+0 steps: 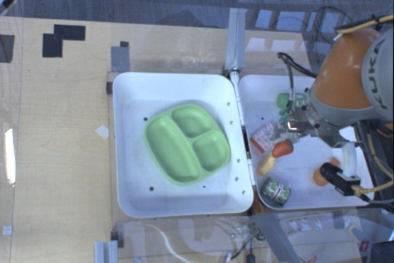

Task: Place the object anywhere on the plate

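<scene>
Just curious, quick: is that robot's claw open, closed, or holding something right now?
Gripper: over the right bin beside the red toy; open or shut cannot be told.

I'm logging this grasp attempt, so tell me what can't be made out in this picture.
- Pincer: the grey arm's wrist covers it from above, so its opening is unreadable.
- Small green object: partly behind the arm, too small to identify.
- Orange object: partly hidden by the black cable fitting.
</scene>
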Controlling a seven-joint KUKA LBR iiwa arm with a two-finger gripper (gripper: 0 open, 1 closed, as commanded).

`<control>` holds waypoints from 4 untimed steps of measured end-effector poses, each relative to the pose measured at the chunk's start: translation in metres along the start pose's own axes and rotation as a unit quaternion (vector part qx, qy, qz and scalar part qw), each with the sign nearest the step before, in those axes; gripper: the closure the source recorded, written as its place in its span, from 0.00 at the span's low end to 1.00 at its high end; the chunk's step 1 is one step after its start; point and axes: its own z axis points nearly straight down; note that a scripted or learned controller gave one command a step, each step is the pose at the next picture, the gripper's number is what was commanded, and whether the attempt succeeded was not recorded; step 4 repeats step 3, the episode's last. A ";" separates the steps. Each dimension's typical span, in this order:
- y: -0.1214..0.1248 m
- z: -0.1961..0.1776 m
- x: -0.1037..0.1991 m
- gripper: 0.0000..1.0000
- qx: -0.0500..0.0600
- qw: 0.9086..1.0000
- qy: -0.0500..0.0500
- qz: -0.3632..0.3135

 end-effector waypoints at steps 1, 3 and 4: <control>0.024 -0.024 0.067 1.00 0.001 0.999 0.000 -0.040; 0.046 0.019 0.141 0.00 0.002 0.997 0.000 -0.082; 0.046 0.019 0.141 0.00 0.002 0.997 0.000 -0.082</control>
